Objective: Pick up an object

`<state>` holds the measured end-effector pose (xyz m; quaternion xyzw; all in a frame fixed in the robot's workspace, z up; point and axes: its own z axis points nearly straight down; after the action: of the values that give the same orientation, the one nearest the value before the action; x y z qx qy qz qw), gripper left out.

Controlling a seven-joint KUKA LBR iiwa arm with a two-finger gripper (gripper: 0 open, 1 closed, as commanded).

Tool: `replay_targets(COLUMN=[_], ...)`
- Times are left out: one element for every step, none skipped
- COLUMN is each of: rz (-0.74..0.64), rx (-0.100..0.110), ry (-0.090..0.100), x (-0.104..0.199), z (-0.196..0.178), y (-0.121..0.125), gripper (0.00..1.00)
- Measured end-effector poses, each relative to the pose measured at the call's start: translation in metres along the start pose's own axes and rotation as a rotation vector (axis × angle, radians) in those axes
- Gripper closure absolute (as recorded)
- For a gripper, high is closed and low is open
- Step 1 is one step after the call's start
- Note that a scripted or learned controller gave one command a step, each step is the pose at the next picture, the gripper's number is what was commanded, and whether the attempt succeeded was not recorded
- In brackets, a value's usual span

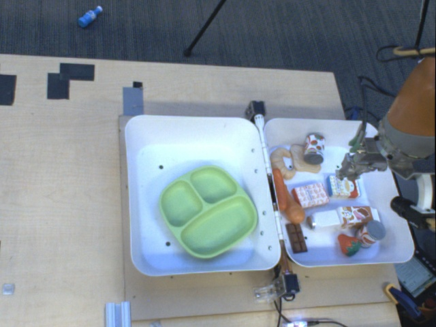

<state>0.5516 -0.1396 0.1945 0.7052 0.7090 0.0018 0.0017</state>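
Camera view puts your gripper low over the small carton in the right bin; finger spread unreadable. Next, descend and close.

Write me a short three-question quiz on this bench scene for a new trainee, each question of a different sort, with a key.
1. True or false: the light green three-compartment plastic plate lies in the left shallow white bin.
2. Multiple choice: the long orange carrot-shaped toy in the right shallow white bin lies along which side of that bin?
A. its left wall, next to the divider
B. its right wall
C. its far wall
3. Fill in: the two-finger gripper hovers over the ____ bin, above the small blue and orange carton.

Key:
1. True
2. A
3. right
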Motion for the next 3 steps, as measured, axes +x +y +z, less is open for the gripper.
replay_targets(rz=[0.001,0.002,-0.001], rx=[0.001,0.003,0.002], ry=[0.000,0.000,0.001], x=[-0.001,-0.007,0.113], z=[0.000,0.076,-0.010], y=[0.000,-0.041,-0.063], gripper=[0.00,0.00,0.00])
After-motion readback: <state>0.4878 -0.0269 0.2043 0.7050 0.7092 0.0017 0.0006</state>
